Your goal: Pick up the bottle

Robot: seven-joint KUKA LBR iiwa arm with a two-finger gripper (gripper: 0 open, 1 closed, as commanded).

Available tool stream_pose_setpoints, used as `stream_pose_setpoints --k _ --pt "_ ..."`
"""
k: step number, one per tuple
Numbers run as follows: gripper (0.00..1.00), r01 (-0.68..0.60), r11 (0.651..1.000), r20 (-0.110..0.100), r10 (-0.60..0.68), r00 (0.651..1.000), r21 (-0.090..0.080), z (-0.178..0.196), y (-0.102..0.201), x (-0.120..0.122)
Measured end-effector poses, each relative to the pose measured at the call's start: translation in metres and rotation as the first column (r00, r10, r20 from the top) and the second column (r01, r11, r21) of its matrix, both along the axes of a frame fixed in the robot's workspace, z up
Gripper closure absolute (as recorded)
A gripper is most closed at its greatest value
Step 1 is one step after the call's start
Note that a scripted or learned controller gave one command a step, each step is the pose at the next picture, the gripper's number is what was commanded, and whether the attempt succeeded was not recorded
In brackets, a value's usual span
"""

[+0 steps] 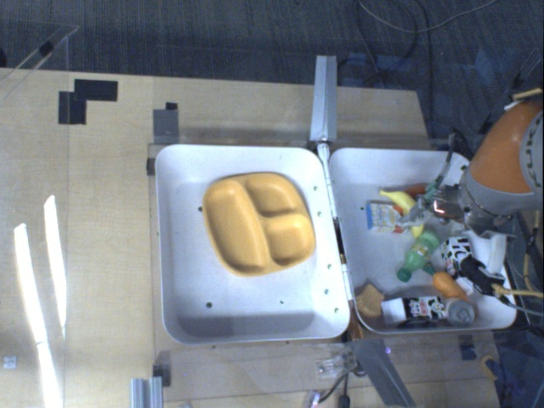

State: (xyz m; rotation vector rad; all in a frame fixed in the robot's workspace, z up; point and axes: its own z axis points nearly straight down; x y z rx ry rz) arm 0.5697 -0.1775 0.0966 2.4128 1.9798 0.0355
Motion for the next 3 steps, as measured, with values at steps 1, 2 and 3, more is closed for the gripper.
stream_pose_setpoints --k 1,2,3 --pt "0.00 0.035 0.999 0.002 -0.035 0.999 -0.005 -0.001 0.018 -0.027" --pt "1.00 0.030 1.000 0.003 -0.030 1.000 0.001 0.009 0.020 -0.025" --pt "1.00 -0.111 0.994 -0.025 0.111 0.993 -0.001 0.131 0.051 0.016"
